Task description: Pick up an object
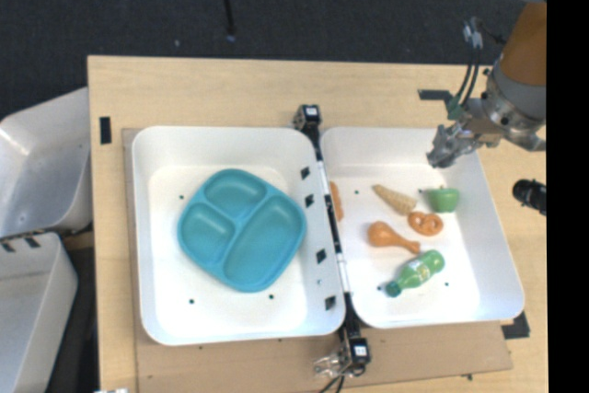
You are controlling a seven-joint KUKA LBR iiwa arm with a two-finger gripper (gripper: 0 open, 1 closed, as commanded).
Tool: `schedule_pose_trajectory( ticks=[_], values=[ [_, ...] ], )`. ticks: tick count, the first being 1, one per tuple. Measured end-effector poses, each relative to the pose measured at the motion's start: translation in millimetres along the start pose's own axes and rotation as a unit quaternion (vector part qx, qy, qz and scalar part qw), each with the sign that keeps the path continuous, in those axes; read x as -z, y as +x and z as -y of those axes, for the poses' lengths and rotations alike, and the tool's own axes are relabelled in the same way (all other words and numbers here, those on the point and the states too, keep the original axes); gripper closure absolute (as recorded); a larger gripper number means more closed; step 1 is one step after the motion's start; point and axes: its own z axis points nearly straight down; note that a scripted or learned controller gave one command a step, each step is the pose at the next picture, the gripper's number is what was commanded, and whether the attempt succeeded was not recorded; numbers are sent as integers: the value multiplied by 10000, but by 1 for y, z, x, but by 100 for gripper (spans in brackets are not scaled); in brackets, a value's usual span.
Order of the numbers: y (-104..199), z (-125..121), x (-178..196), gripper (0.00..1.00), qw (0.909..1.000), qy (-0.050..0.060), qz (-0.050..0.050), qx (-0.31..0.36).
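The right bin (pixel 479 290) holds several small toys: a green bottle (pixel 417 273), an orange gourd-shaped piece (pixel 392 236), an orange pretzel (pixel 425 223), a tan cone (pixel 394 197), a green pepper-like piece (pixel 444 198) and a thin orange stick (pixel 336 200) by the left wall. My gripper (pixel 445 147) hangs over the bin's far right part, above and just behind the green piece. Nothing shows between its fingers.
The left bin (pixel 152 225) bears a blue divided plate (pixel 242 229). A black divider with clips runs between the bins (pixel 321 216). A white container (pixel 37 170) stands off the bench's left side. Cables hang from the arm's wrist (pixel 474 41).
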Motion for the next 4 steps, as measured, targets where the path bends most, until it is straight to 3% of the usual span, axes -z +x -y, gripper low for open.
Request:
schedule_pose_trajectory(
  ticks=[2,4],
  values=[
    [107,-30,7,100,10000,-4,-10,8],
    [205,-65,-12,100,10000,-2,-12,5]
  ],
)
